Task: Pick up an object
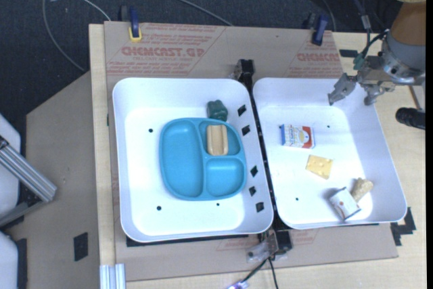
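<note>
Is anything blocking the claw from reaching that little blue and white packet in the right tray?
Nothing visible does. The gripper hangs open above the right white bin's far corner, and bare floor lies between it and the small blue-and-white packet.

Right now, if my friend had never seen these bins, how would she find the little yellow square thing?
Look in the right bin, the one without the blue tray. Near its middle, just below the small red, white and blue packet, lies the yellow square. It is the only flat, plain yellow piece there; the others nearby are printed or lumpy.
</note>
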`<state>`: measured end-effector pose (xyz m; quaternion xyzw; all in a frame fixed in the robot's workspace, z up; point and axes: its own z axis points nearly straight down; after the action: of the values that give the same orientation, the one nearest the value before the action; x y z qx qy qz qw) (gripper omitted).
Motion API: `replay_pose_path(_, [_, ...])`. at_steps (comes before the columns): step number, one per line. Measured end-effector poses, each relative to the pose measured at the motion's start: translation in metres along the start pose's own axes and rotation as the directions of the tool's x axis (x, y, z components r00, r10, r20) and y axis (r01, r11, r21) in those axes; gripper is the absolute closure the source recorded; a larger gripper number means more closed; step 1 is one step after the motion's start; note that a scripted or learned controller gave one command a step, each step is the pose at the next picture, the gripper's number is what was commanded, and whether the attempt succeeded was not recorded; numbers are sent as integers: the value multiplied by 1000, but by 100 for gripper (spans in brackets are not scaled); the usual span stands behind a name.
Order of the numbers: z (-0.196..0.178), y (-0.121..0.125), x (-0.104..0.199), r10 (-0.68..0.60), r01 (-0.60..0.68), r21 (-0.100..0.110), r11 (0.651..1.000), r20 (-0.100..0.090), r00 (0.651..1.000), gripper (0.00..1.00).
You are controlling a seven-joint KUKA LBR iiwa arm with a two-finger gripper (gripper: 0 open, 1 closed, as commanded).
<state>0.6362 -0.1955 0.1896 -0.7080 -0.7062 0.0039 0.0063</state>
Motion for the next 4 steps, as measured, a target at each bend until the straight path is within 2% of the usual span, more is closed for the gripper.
replay_pose_path(1, [-8, 3, 0, -3, 3, -14, 1000, 3, 1000, 0])
replay_pose_path(3, [78, -4, 0, -3, 3, -9, 1000, 2, 1000, 0])
replay_pose_path(4, [106, -3, 1, -4, 4, -11, 1000, 2, 1000, 0])
